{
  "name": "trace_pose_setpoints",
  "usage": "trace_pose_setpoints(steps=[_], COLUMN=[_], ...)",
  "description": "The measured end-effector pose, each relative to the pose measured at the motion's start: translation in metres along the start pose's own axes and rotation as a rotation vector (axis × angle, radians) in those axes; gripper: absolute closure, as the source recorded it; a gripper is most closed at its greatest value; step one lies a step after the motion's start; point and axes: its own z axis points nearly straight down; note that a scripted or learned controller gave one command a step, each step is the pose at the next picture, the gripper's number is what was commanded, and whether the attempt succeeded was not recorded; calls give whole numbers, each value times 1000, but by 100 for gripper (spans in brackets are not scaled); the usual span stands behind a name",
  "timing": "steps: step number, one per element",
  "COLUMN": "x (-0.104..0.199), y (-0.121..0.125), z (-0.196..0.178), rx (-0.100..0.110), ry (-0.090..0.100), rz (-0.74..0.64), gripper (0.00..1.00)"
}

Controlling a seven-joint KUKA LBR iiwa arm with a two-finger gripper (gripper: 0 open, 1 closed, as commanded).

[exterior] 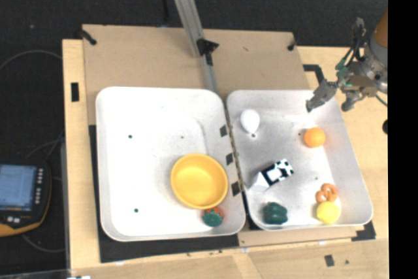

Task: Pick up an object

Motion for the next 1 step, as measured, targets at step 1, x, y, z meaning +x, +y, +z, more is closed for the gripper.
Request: trace_pose_setpoints(steps=[1], x=[0], y=[0], z=[0], rx=[0], ry=[0], rz=[0], gripper=[0])
